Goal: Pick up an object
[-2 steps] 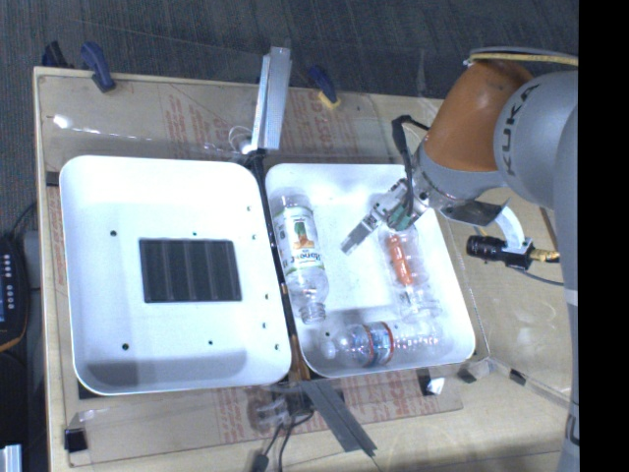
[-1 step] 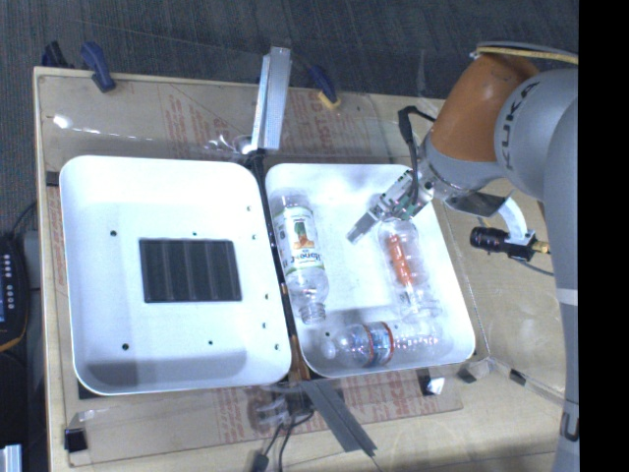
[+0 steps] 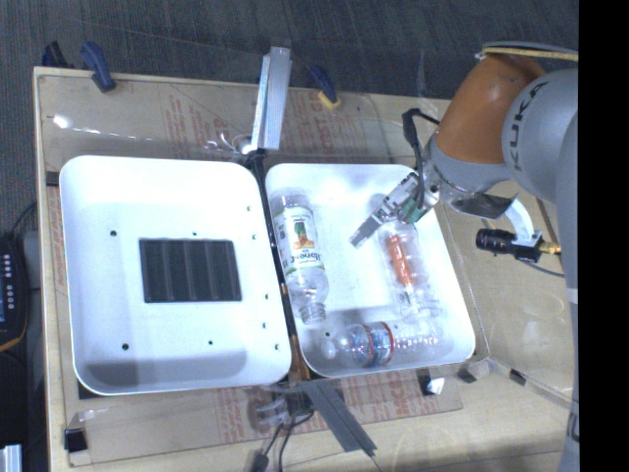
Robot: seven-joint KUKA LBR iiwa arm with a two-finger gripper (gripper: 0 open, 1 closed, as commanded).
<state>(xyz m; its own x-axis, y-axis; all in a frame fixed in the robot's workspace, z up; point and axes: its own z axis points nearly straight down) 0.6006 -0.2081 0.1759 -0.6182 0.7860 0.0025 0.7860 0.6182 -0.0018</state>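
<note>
claw: my gripper hangs over the right bin, open or shut I cannot tell | bottles: orange one just below it, two others nearby

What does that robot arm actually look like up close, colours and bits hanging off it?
The arm is a thick, rounded grey body with a broad orange band above the wrist. A thin black cable loops beside the wrist. The gripper is small, slim and metallic grey, far narrower than the arm that carries it.
</note>
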